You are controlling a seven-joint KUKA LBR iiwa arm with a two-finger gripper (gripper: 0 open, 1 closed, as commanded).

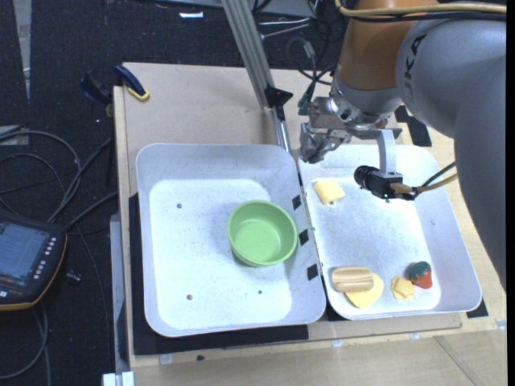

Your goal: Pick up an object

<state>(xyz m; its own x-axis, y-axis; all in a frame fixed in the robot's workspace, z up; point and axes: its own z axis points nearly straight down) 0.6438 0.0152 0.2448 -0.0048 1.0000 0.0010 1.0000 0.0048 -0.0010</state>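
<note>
Camera view: we see the gripper [315,152] just above and left of the pale yellow block [328,190] in the right bin [451,240]; whether its fingers are apart or together, we cannot tell.

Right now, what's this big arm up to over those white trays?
The grey and orange arm reaches in over the right tray, its gripper hovering near the tray's far left corner, just above a pale yellow block. Nothing looks picked up yet. A hot dog toy, a small yellow piece and a strawberry lie near the front. A green bowl sits in the left tray.
</note>
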